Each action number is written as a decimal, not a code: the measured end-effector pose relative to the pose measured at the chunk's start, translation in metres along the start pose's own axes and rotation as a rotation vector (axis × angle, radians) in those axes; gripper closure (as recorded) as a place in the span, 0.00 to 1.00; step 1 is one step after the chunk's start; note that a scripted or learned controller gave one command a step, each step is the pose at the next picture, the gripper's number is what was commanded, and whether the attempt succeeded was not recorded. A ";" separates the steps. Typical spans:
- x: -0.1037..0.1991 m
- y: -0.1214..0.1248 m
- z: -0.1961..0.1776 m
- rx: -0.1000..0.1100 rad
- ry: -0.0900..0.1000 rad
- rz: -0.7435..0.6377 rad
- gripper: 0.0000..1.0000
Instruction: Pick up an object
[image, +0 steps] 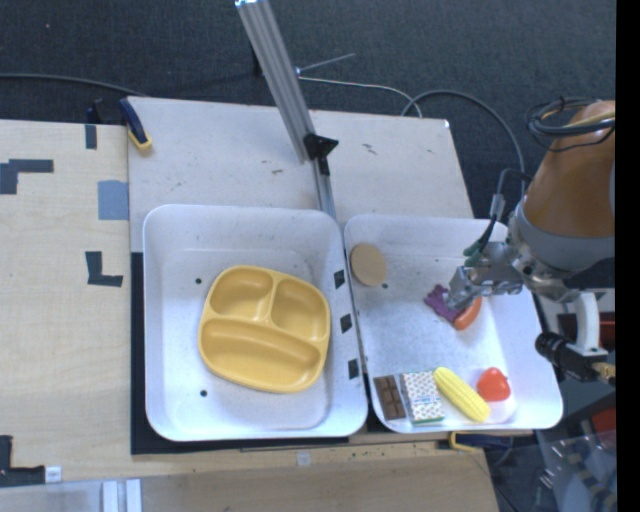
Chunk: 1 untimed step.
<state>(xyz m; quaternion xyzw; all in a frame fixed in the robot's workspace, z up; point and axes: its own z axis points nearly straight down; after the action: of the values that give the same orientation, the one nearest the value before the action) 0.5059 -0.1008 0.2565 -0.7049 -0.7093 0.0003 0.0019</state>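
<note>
Nearest the camera, along the near wall of the right bin (520, 415), lie a small brown block (389, 397), a patterned packet (423, 396), a yellow toy corn cob (461, 393) and a red toy fruit (494, 383). Farther in, a tan round disc (368, 265) rests near the wall shared with the left bin (160, 300), which holds a yellow divided plate (265, 327). The arm reaches in from the right, and its gripper (468, 290) is low over the middle of the right bin, right at a purple piece (439, 300) and an orange-red piece (467, 316) that lie touching each other. Whether the jaws are apart or together cannot be told from this slant, nor whether either piece sits between them. The likely target is this pair. To do the grasp well, I judge the jaws should centre on one piece alone, close squarely across its narrow side, and lift straight up, since two touching pieces may be nudged apart or squeezed out sideways. Everything else lies well apart from this spot, so the lift should be unobstructed.
</note>
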 end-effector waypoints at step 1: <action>0.001 0.000 -0.009 0.001 0.001 -0.002 1.00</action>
<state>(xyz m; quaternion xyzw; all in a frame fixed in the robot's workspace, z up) 0.5061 -0.1003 0.2658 -0.7044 -0.7098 0.0003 0.0026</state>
